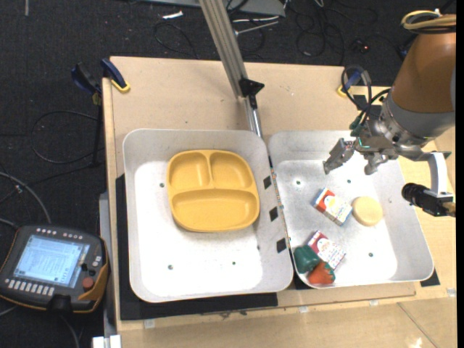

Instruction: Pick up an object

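In the right bin [406, 256] lie a small red-and-white carton [332, 206], a pale yellow round piece [367, 211], a second red-and-white packet [324, 249] and a red and green item [319, 272] at the bin's front edge. My gripper [355, 159] hangs over the back part of that bin, above and behind the carton. Its two fingers [335, 157] stand spread apart with nothing between them. The grey wrist with the orange band [428, 56] reaches in from the right.
The left bin [145, 267] holds a yellow divided tray [213, 191]. A slanted metal pole [226, 35] crosses the back of the bench. A teach pendant [51, 267] lies at lower left, off the bench. Clamps [109, 75] sit at the back corners.
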`<state>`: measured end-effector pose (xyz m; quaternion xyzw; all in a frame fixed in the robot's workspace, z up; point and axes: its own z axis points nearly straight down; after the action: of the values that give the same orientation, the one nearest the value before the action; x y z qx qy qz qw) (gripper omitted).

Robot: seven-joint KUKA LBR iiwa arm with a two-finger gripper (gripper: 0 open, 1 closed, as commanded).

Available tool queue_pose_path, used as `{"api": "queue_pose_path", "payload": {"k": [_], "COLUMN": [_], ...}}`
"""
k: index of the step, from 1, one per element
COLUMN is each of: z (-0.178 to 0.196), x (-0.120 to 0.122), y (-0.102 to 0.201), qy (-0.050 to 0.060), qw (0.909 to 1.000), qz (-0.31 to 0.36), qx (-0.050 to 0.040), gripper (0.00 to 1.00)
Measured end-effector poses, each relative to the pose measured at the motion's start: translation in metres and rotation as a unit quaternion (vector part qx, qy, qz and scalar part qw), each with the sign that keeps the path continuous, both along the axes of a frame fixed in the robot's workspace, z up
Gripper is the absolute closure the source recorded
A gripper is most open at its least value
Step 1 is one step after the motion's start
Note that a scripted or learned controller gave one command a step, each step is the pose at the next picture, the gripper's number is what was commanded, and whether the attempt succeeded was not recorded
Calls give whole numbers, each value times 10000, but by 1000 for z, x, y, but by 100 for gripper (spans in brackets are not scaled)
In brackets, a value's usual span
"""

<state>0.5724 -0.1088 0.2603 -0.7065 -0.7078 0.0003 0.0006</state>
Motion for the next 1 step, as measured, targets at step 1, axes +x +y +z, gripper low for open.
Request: {"api": "queue_pose_path", "payload": {"k": [1], "z": [0], "x": [0], "y": [0], "qy": [-3], "qw": [10000], "qz": [-3], "qx": [0], "gripper": [0]}}
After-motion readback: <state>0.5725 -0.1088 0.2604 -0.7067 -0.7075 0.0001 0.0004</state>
